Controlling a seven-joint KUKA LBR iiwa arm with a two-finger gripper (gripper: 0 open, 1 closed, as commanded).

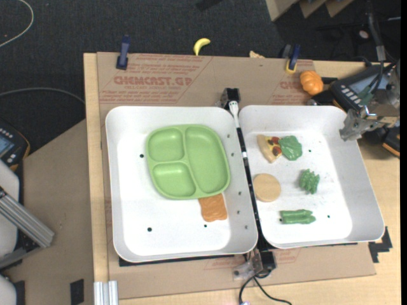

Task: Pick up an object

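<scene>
Four toy foods lie untouched in the shallow white right-hand bin [356, 170], so the approach is pending: the grey two-finger gripper [353, 127], its claw state impossible to tell, must descend over one, perhaps the round tan biscuit [266, 187].

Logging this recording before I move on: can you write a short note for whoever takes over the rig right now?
Gripper: at the right bin's upper right rim, nothing seen in it.
Right bin: pizza slice, green leafy piece, broccoli-like piece, tan round cookie, green bean pod.
Left bin: green divided plate, orange piece at its lower edge.
Done: nothing picked.
Left: lower onto an object and grasp.
</scene>
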